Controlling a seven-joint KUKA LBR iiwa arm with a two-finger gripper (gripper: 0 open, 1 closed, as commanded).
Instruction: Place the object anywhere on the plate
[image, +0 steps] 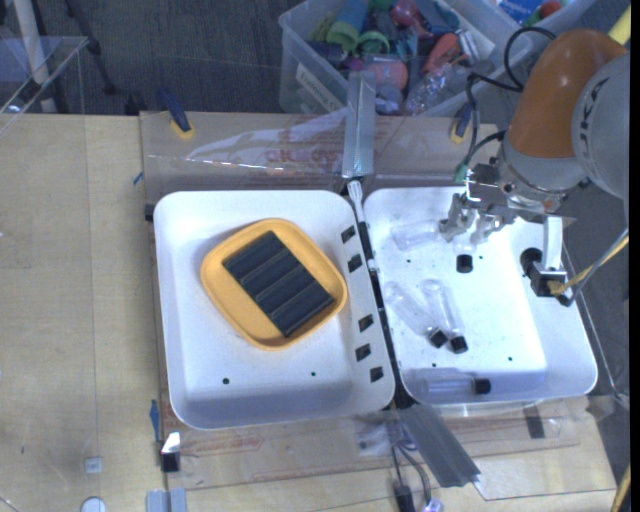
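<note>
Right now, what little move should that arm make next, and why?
Probably lower toward the clear plastic objects in the right bin. The gripper hangs above that bin's far side with nothing visible between its fingers, and the yellow plate in the left bin carries only a dark ridged block.

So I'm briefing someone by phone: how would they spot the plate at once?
Find the two white bins side by side and take the left bin. The plate lies near its middle: a yellow-orange rounded square with a dark ribbed slab on it, the one brightly coloured thing in either bin.
</note>
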